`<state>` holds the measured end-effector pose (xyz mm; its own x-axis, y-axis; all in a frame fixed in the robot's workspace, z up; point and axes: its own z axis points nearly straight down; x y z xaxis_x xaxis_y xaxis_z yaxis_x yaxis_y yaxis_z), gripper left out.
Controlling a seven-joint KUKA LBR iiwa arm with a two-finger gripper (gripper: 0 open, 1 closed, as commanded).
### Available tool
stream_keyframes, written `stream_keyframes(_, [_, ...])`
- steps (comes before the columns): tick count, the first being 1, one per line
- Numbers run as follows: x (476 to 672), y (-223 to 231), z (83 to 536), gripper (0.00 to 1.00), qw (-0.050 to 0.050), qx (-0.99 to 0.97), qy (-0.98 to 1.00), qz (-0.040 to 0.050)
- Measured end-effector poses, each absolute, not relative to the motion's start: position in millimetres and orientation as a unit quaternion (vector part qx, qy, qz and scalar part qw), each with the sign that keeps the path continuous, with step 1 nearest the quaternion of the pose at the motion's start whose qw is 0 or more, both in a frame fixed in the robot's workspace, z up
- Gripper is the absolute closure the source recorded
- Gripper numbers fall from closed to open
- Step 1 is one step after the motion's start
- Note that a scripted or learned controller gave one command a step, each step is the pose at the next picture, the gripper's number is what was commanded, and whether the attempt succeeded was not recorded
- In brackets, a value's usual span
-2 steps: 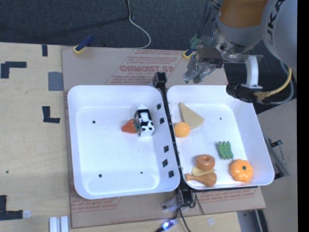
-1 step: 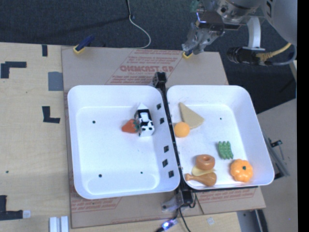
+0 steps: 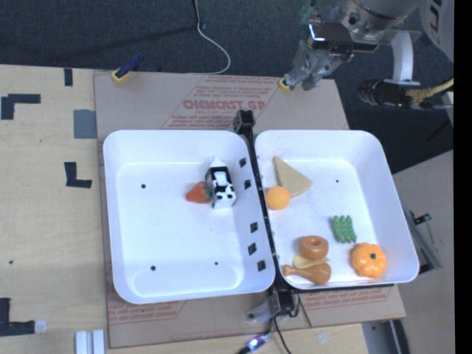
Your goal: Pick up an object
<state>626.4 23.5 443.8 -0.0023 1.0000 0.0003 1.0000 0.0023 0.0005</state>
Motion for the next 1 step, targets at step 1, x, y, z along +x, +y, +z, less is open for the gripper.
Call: stream_keyframes(1, [600.3, 33.5, 452.1, 1.0, -0.001, 0.706, 0.708, -0.0006])
